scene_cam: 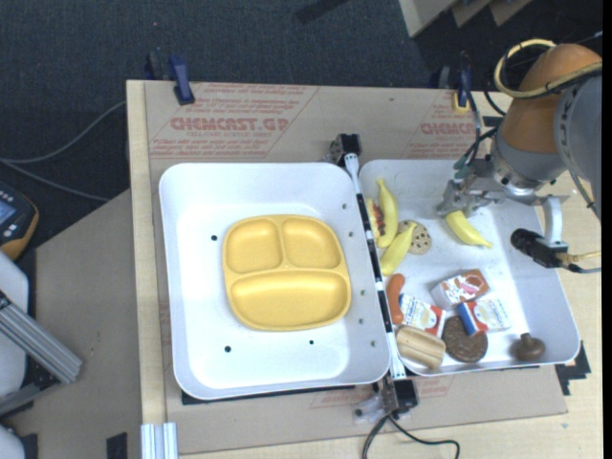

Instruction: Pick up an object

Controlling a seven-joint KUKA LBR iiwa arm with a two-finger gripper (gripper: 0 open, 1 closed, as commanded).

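Near edge, right bin (559, 299): a bread roll (421, 346), a round brown cookie-like piece (466, 342) with a small blue item (469, 319) lying on it, and a small dark brown piece (527, 348) by the near right corner.
Packets: one red and white (461, 287), flanked by two smaller white ones (418, 310) (491, 312), just beyond the near cluster.
Divider side: an orange sausage-shaped piece (396, 296) and a yellow banana (396, 248) lie close along the wall shared by the bins; a speckled cookie (418, 237) touches the banana; a second banana (385, 205) lies farther back with something red beside it.
Left bin (191, 218): holds a yellow three-compartment plate (285, 272) near its middle, with bare white floor on every side of it.
Task object: a short yellow banana (468, 228) lies tilted on the far half of the right bin, apart from the other items.
Gripper (466, 197): low over the far part of the right bin, its metal fingers directly above and at the far end of the short banana; contact cannot be confirmed.
Finger state: opening cannot be told, and nothing is seen lifted off the bin floor.
Arm (550, 113): enters from the right, orange band above the wrist, wrist pointing down into the bin.
Open room: bare floor along the right bin's right wall; far left corner of that bin also bare.
Bench (239, 122): cardboard-faced board under both bins, blue clamps (179, 77) at its far edge.
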